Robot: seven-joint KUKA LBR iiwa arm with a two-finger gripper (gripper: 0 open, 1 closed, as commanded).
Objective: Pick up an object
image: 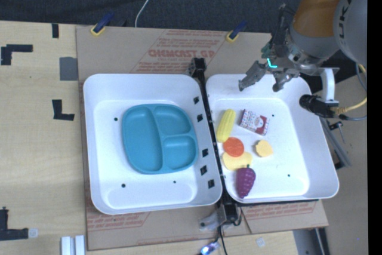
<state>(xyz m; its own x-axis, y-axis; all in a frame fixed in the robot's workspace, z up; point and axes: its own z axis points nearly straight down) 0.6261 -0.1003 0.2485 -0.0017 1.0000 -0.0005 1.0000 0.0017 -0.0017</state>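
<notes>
- Purple grapes (245, 180) sit lowest in the frame, near the bottom edge of the right bin (310, 185), with a yellow piece (237, 160) and an orange round piece (233, 146) stacked just above them.
- Higher in the same cluster lie a corn cob (226, 124), a red-and-white packet (254, 122) and a small yellow chunk (264, 148).
- At the upper right, the gripper (262, 79) hangs over the top rim of that bin, fingers spread apart and holding nothing.
- From the gripper, every candidate lies down-frame and slightly left; the packet is nearest (the likeliest pick, by position alone).
- Corn's long axis runs roughly up-down in the frame, tilted a little.
- Left bin (95, 128) holds a blue divided plate (160, 138), well apart from the arm.
</notes>
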